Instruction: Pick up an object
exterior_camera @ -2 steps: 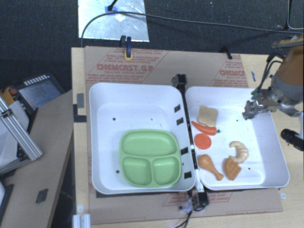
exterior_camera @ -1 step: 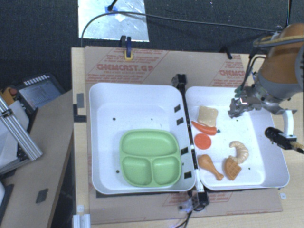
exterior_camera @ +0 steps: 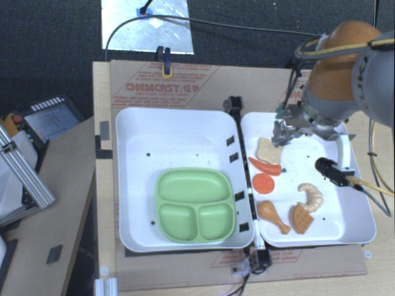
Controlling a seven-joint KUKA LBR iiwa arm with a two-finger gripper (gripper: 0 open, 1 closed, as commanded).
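Trouble is likeliest right under the tool [exterior_camera: 281,131], which hangs low over the back of the right bin [exterior_camera: 355,224], at the upper edge of a pale tan bread slice [exterior_camera: 268,150]. Whether it is open or closed I cannot tell, and nothing shows in its grip. The bread slice lies flat, so a descent may press on it and close on nothing, or catch one corner and let it slip. Right against its lower edge lies a red chilli pepper [exterior_camera: 265,165], with an orange-red round slice [exterior_camera: 263,183] just beside that; a grasp placed slightly off may shove or pinch two pieces at once. Farther out, a curled croissant [exterior_camera: 310,196], a drumstick [exterior_camera: 272,215] and a waffle piece [exterior_camera: 301,218] sit more apart and look easier to single out. Beyond, the left bin [exterior_camera: 173,137] holds a green divided plate [exterior_camera: 194,203].
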